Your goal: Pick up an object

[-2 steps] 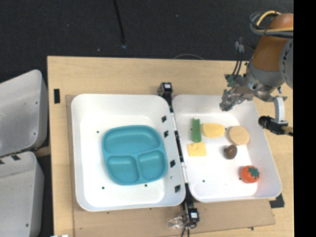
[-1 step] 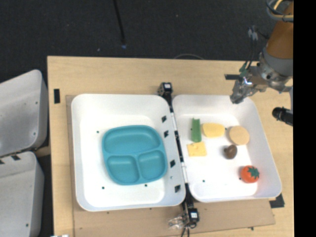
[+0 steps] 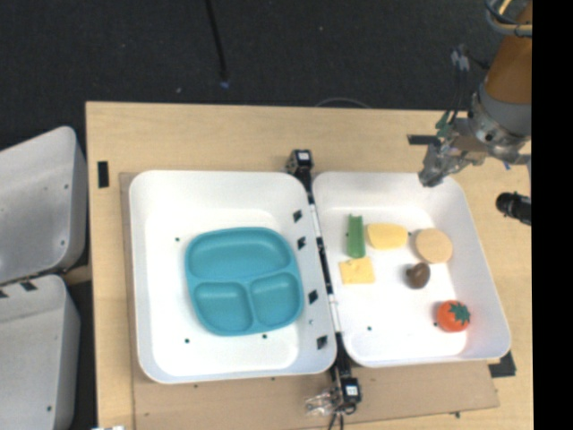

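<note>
My gripper (image 3: 433, 174) hangs over the far right corner of the right bin (image 3: 394, 343), near its rim and well apart from everything I could pick; I judge I am parked high here so the camera gets a clean look at the contents before I choose. Whether my grip is spread or closed I cannot tell from this slant, and I see nothing in it. The pickable things all lie in the right bin, loosely gathered around its middle, none stacked, which should let me come straight down on any one of them. I count six: one green stick (image 3: 356, 236) lying lengthwise, one pale yellow lump (image 3: 387, 236) just beside it, one yellow square (image 3: 358, 270) below those, one tan disc (image 3: 433, 245) to the right, one small dark brown ball (image 3: 417, 276) just under the disc, and one red tomato-like piece (image 3: 453, 316) off alone toward the near right corner. The disc and the brown ball sit close enough to crowd a grasp; the tomato stands clear and looks the easiest target. The left bin (image 3: 152, 267) holds one teal plate (image 3: 242, 280) with three compartments, lying flat in its middle. That makes two bins, clipped together along their shared edge.
</note>
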